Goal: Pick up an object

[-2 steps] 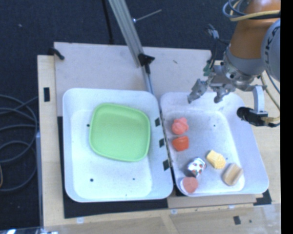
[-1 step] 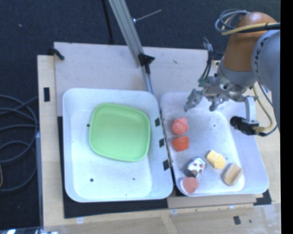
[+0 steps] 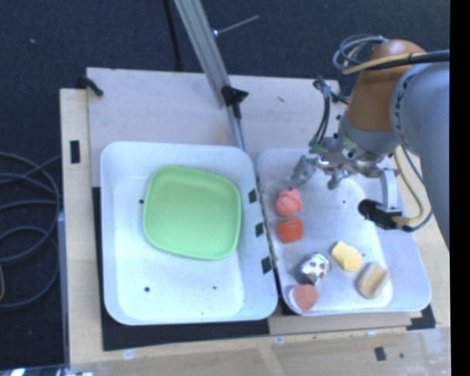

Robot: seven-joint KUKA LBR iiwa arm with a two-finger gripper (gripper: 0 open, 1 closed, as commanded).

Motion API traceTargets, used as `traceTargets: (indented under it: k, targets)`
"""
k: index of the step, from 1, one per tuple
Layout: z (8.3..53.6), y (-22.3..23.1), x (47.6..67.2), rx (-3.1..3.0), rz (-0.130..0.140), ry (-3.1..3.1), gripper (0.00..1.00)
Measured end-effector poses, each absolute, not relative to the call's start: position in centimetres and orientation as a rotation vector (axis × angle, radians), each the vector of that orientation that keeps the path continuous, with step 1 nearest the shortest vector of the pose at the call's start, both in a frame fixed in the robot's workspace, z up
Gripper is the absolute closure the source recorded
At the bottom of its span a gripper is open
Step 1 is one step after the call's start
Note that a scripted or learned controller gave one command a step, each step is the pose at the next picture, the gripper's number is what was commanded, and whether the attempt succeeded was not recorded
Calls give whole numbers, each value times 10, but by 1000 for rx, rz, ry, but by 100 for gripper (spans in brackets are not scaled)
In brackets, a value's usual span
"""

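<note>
The right bin (image 3: 399,245) holds several small objects. A pink-red ball (image 3: 289,203) lies near its left wall, with a red-orange piece (image 3: 291,230) just below it. Toward the front are a white patterned object (image 3: 315,268), a yellow piece (image 3: 345,255), a tan bread-like piece (image 3: 371,280) and a pink piece (image 3: 304,295). My gripper (image 3: 315,177) hangs over the back of this bin, up and to the right of the pink-red ball. Its fingers are spread open and hold nothing.
The left bin (image 3: 125,288) carries a green square plate (image 3: 193,211). A metal pole (image 3: 207,49) slants from the top down to the divide between the bins. Cables trail off the bench at the left, and a black connector (image 3: 374,210) hangs beside the arm.
</note>
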State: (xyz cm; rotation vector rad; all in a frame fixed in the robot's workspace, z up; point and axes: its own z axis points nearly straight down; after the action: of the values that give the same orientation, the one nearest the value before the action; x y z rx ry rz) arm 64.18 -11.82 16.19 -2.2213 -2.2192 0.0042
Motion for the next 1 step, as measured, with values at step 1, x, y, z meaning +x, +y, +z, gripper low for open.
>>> traceTargets:
  k: [1]
  targets:
    - [119, -115, 638, -2221, 4, -2219, 0]
